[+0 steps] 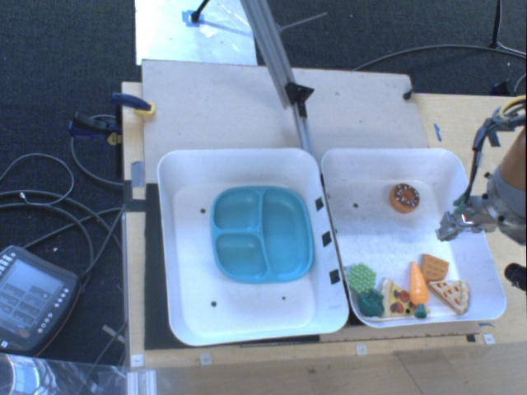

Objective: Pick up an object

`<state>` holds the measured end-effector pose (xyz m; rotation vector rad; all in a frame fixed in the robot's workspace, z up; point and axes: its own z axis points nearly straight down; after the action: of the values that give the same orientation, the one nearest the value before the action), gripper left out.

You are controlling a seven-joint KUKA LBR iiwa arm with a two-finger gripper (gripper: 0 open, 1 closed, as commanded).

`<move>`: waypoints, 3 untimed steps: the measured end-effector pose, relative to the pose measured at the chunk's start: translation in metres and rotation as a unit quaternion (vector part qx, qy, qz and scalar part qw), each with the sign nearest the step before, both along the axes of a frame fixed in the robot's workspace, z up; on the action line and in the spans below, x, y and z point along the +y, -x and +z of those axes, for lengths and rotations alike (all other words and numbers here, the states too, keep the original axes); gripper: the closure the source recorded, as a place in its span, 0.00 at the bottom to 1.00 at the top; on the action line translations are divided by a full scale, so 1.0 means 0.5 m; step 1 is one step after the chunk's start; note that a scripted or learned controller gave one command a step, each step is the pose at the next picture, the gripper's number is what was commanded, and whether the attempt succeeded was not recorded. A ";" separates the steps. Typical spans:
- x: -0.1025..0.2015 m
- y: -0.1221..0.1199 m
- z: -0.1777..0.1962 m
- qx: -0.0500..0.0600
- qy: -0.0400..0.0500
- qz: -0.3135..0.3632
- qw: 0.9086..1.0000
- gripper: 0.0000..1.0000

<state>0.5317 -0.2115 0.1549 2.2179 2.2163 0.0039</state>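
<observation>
Arm (512, 183) cut off by the right edge, pincer (451, 227) too small and blurred to read, dark toy (370, 303) partly tucked under the pizza slice (396, 299), tablet (29, 295) clipped at left.

**Colours in the Two Bins**

Both bins were white: the left bin (177, 245) and the right bin (449, 171). The divided plate (262, 234) was turquoise. The doughnut (404, 197) was orange-brown with dark, speckled icing. The carrot (418, 284) was orange, the waffle (434, 267) tan. The pizza slice (396, 299) was yellow with red spots. A bumpy green piece (360, 277), possibly broccoli, lay beside something darker teal (370, 303).
</observation>
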 end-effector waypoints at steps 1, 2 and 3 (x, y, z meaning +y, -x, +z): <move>0.003 0.010 0.094 0.000 0.000 0.002 1.000 1.00; 0.021 0.003 0.193 -0.001 0.000 0.004 1.000 1.00; 0.124 0.003 0.190 0.002 -0.002 0.006 1.000 1.00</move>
<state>0.5302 -0.1492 0.2499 2.2088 2.2338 0.0039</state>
